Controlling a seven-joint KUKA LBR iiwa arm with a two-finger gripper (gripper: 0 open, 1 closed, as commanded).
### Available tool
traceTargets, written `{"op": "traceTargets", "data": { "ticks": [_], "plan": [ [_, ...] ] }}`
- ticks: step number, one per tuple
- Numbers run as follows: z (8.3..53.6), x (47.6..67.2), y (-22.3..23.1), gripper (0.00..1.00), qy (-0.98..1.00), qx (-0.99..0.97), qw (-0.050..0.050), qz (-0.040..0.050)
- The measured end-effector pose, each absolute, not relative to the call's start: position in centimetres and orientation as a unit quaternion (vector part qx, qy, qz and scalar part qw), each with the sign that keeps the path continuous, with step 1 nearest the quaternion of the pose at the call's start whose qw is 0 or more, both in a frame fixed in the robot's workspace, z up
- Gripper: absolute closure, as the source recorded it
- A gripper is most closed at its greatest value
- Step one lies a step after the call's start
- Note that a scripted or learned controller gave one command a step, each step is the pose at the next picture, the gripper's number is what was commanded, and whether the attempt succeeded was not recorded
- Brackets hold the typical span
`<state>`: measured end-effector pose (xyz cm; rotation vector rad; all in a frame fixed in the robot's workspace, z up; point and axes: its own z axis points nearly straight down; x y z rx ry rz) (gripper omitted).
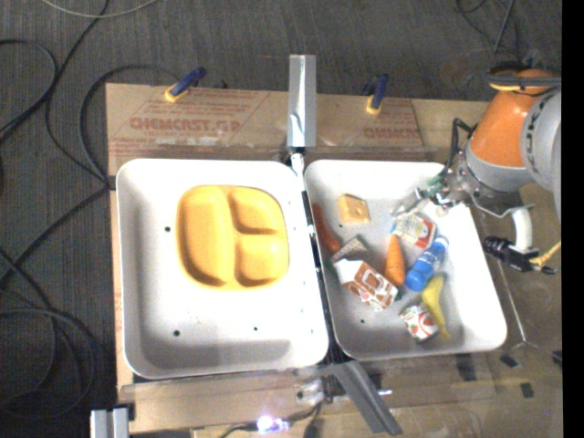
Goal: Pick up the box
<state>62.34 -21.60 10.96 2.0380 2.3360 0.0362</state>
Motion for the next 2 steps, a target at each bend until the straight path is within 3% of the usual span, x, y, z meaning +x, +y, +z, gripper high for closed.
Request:
{"op": "traceTargets", "data": {
  "ticks": [1, 2],
  "plan": [
    [10.9, 62.2, -21.8, 0.00, 0.774, 0.633, 0.021, 0.0099],
    [9.6, 61.9, -15.6, 0.00, 0.753, 0.658, 0.004, 0.0019]
  ]
}}
